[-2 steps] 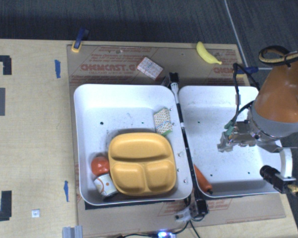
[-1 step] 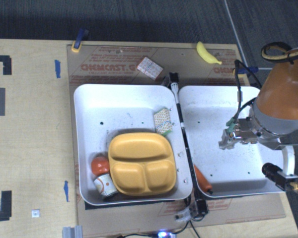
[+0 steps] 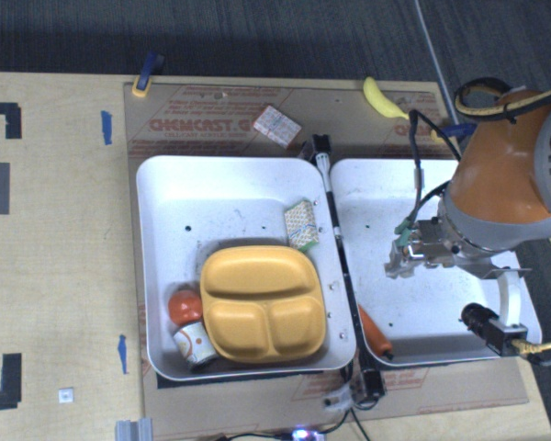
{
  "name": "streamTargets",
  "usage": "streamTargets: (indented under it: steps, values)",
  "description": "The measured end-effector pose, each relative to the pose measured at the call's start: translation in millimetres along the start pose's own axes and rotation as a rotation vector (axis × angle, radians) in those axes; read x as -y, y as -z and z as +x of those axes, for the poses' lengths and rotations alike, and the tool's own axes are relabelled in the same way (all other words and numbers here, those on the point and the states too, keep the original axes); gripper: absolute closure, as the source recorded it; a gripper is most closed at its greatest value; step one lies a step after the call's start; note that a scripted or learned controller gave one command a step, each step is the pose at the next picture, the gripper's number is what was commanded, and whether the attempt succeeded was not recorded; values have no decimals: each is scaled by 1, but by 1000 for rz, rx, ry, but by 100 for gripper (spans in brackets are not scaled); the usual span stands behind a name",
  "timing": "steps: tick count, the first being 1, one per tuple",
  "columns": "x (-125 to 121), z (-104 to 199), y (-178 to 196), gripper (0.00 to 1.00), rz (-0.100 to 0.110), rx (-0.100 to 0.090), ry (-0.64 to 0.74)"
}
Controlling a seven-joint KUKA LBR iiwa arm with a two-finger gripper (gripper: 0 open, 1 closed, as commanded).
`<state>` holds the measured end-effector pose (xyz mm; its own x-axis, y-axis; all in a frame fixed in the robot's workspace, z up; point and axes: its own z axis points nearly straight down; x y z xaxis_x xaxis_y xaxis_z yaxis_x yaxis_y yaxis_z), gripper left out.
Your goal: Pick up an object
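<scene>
My gripper (image 3: 406,263) hangs right of the yellow tray (image 3: 262,301); whether it's open, I can't tell; the tray looks stiff, slippery; grip its rim.

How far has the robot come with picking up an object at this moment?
Nothing looks picked up yet. The gripper is over the right bin, with no object seen in it. The yellow divided tray, the patterned packet and the orange-and-white toy lie in the left bin. Reaching, grasping and lifting are all left.
</scene>
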<state>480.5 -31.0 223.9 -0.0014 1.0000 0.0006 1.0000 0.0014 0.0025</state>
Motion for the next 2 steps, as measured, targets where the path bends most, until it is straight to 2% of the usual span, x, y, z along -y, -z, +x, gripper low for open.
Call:
streamTargets:
  steps: [1,2]
  values:
    - [1,10,-10,100,4,0,0]
    - [2,-7,-25,100,5,-1,-2]
